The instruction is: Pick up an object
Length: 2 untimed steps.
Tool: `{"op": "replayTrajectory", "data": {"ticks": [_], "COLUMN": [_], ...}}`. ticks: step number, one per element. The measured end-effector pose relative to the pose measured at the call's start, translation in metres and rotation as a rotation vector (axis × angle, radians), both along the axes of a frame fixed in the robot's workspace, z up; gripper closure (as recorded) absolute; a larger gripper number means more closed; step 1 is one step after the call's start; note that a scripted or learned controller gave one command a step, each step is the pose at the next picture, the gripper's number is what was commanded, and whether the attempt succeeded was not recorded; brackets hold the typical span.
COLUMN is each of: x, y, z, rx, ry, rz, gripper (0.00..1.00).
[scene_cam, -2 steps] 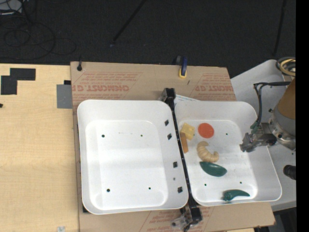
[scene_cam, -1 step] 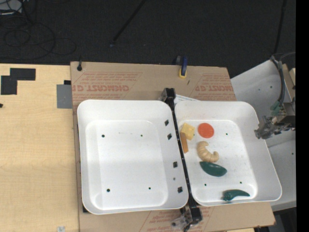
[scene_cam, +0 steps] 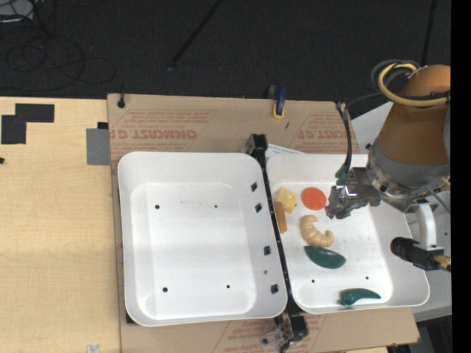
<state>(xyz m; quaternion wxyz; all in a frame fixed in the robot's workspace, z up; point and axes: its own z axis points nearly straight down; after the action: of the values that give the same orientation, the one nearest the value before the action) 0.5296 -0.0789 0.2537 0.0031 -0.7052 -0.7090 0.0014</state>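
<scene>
End effector [scene_cam: 340, 206]: hangs in the right bin [scene_cam: 383, 197]; spread or pressed together, I cannot tell.
Nearest object: red disc [scene_cam: 314, 197], just beside it, toward the left bin.
Next nearest: curled tan piece [scene_cam: 316, 231], below-left, long axis slanting.

Even overhead light — soft shadows, slight blur

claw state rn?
claw: over the right bin, just right of the red disc; open or shut cannot be told, nothing visibly held.
</scene>
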Motion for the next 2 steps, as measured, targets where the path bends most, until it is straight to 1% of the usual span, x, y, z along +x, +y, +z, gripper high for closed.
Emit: {"op": "replayTrajectory", "data": {"ticks": [1,2], "x": [-0.017,0.008], "y": [0.042,0.087], "z": [0.123,0.035], "rx": [-0.002,-0.002], "ry": [-0.013,0.003], "rz": [0.000,-0.001], "gripper": [1.00,1.00]}}
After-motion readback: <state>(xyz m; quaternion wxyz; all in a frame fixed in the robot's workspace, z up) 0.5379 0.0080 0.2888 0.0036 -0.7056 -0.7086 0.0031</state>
